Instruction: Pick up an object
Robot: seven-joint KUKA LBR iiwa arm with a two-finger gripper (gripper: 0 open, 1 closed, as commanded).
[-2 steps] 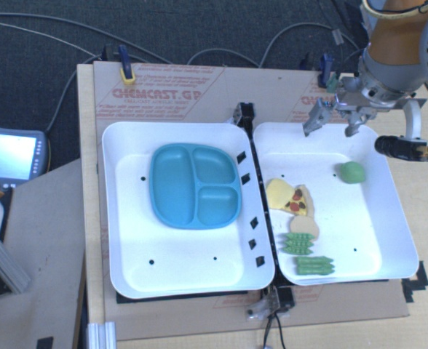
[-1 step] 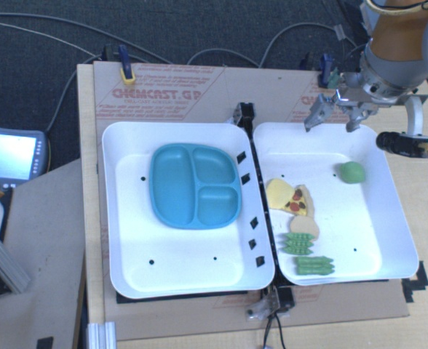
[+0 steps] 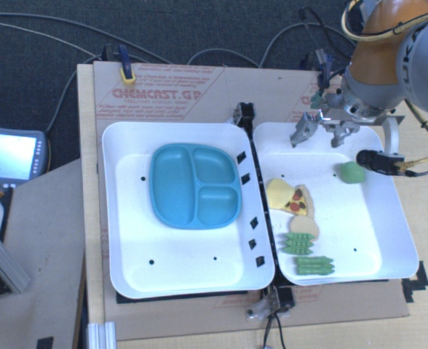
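A: Tool point(image 3: 321, 131) sat over the back of the right bin point(image 3: 389, 224), fingers spread apart, nothing between them and not touching anything we could see.

B: Agreed, released and bare. Targets?

A: Green round object point(image 3: 351, 172) lay near the tool, just to its front right. Pizza slice toy point(image 3: 290, 197) and two green pod pieces point(image 3: 305, 255) sat along the bin's left side, well apart from the tool.

B: Left bin point(image 3: 127, 260) held the blue divided plate point(image 3: 196, 185). We skipped that.

A: We judged the green round one the easiest pick: shift over it, centre the fingers either side, descend straight, close low so it couldn't roll out.

B: Risk we flagged: it sat beside a black part of the arm, so a crowded approach.
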